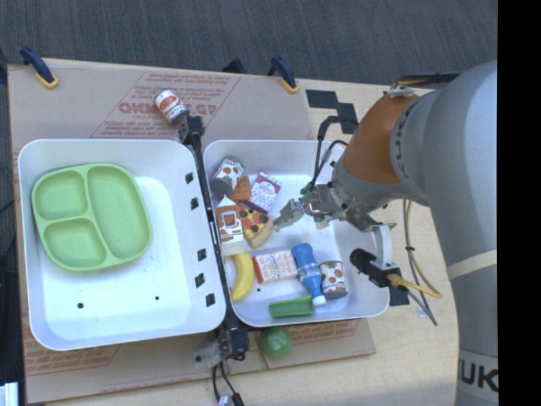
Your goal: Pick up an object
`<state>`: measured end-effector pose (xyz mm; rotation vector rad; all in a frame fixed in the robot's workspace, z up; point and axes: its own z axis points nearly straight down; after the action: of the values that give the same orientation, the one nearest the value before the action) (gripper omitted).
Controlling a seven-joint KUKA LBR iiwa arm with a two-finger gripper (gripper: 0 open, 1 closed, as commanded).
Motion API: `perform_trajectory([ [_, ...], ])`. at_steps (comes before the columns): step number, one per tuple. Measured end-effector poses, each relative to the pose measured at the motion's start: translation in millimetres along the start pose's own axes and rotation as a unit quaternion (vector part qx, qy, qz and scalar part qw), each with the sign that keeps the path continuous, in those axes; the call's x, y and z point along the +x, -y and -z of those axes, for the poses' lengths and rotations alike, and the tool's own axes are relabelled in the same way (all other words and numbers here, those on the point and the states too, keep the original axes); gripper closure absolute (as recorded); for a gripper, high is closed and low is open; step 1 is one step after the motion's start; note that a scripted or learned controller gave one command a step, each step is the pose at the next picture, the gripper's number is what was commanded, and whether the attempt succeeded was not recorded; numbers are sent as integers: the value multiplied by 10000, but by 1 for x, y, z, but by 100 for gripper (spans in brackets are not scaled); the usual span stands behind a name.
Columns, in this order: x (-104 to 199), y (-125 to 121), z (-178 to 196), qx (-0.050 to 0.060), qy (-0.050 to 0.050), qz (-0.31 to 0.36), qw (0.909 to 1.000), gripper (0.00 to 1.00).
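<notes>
Objects for picking lie crowded in the right bin (359, 311), which serves here as the landmark: against its left wall stand a small white carton (229, 224) with an orange picture and, toward the bin's far-left corner, a second little carton (228, 174); just right of that sits a pink-and-white packet (266, 191), with a pizza slice (253, 220) between the packet and the first carton. Along the left wall nearer the camera lies a banana (243, 276), and beside it, toward the bin's middle, a flat red-and-white box (275, 266). Right of that box a blue bottle (307, 271) with a white cap lies next to a small can (333, 279) with a red label. A green cucumber-like piece (291, 308) rests along the bin's near wall. The hand (292, 212) hangs over the middle of this bin, just right of the pizza slice, at the end of the grey arm with its orange band (372, 146); its fingers appear parted and nothing shows between them, so it is released. Left of the right bin, touching it, the left bin (110, 320) carries a green divided plate (91, 216). Beyond the far edge of the right bin, on the cardboard-covered surface (76, 100), lies another small can (170, 105). Just outside the bin's near wall sits a green round object (275, 341).
</notes>
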<state>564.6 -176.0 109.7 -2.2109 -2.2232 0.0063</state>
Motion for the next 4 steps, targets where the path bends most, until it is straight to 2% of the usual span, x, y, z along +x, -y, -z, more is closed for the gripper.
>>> perform_trajectory([
  [1,43,-22,-15,-40,8,12,10000,0],
  [2,43,-23,-4,-46,1,29,10000,100],
  [3,75,-10,120,-47,9,3,10000,100],
  [4,75,-9,119,-34,6,3,10000,0],
])
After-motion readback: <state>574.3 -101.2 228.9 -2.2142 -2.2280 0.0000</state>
